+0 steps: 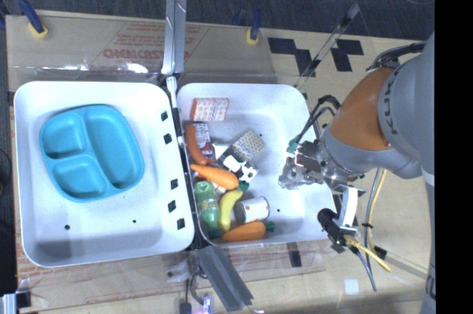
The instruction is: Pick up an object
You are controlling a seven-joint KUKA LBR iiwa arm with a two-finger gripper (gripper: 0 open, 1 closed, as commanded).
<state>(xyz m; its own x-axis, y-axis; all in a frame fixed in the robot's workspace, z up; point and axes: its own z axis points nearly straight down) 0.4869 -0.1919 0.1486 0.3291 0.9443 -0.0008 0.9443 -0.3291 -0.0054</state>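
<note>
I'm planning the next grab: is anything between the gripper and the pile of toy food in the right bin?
Nothing visible stands in the way. The gripper hangs over the right white bin's bare floor near its right wall, and only open floor separates it from the silver can and yellow banana at the pile's edge.

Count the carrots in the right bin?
2. One carrot lies mid-pile by the bin's left wall; the other carrot lies at the near edge, under the can. More may be buried in the pile.
</note>
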